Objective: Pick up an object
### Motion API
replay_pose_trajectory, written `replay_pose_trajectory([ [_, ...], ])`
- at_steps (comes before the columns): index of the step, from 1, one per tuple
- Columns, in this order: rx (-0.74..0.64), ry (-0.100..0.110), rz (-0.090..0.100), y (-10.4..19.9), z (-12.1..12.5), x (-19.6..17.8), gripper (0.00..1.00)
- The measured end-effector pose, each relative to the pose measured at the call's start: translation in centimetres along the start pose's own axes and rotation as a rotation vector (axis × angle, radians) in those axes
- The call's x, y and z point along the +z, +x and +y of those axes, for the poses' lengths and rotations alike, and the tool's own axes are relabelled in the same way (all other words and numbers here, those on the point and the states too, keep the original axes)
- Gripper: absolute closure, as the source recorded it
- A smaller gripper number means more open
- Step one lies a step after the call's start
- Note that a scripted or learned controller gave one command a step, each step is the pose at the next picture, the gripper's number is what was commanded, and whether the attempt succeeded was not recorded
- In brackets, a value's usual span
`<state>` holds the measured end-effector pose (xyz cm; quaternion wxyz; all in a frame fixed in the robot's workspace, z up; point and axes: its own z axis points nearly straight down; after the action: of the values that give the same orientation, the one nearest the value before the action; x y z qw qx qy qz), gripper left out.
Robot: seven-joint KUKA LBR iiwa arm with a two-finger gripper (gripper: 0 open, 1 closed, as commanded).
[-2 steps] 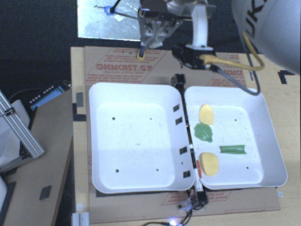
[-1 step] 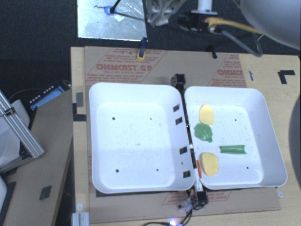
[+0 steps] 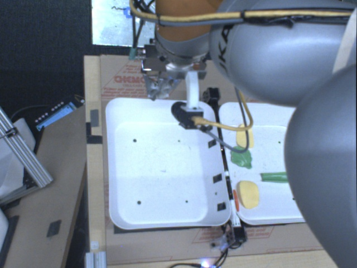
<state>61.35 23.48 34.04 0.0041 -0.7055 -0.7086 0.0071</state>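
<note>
Two white bins [image 3: 162, 216] side by side on the table [image 3: 95, 166]. End effector [image 3: 162, 88] above left bin's far rim, finger state impossible to tell. Yellow piece [image 3: 249, 194] and green piece [image 3: 241, 158] well right, nearer the camera.

- At the upper left of the frame we saw a dark wall [image 3: 44, 32].
- A pale, lit panel [image 3: 114, 13] stood at top centre.
- The tan bench [image 3: 53, 177] ran down the left side.
- A silver metal frame [image 3: 19, 149] leaned at the left edge.
- Brown printed cardboard [image 3: 120, 77] lay under the bins.
</note>
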Motion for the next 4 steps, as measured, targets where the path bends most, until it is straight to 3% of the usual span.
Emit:
replay_pose_trajectory([
  [1, 0.001, -0.025, 0.007, -0.1, 5.6, -5.7, 1.0],
  [2, -0.002, -0.034, 0.011, -0.2, 2.1, -20.7, 1.0],
  [3, 0.002, 0.002, -0.001, -0.1, -2.9, -3.9, 1.0],
  [4, 0.004, -0.023, 0.005, -0.1, 3.2, -6.6, 1.0],
])
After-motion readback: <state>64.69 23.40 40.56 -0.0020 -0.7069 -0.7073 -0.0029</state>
